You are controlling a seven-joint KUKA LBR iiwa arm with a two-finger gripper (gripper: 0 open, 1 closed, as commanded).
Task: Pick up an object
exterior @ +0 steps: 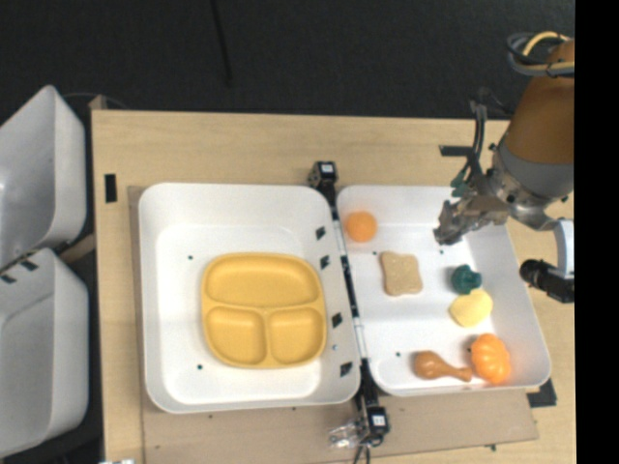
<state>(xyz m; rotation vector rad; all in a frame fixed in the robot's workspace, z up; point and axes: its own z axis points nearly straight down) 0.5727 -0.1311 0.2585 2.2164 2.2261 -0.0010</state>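
From the camera above the counter (232, 143), I see the end effector (451, 228) hanging over the far part of the right bin (426, 341). It is a dark, blurry shape, and I cannot tell how it is set or whether it has anything in it.

The things to pick up all lie in that right bin. The nearest is the small green toy (466, 279), just below the end effector and a little toward the arm's side. The yellow lumpy toy (471, 308) sits just under the green one. The slice of bread (400, 273) lies down and to the left. The little orange ball (361, 226) is off to the left, near the wall between the bins. The brown drumstick (436, 365) points sideways, beside the orange pumpkin (490, 358).

The left bin (174, 230) has a yellow tray (263, 309).

The arm (542, 133) is cut off at the picture's edge.
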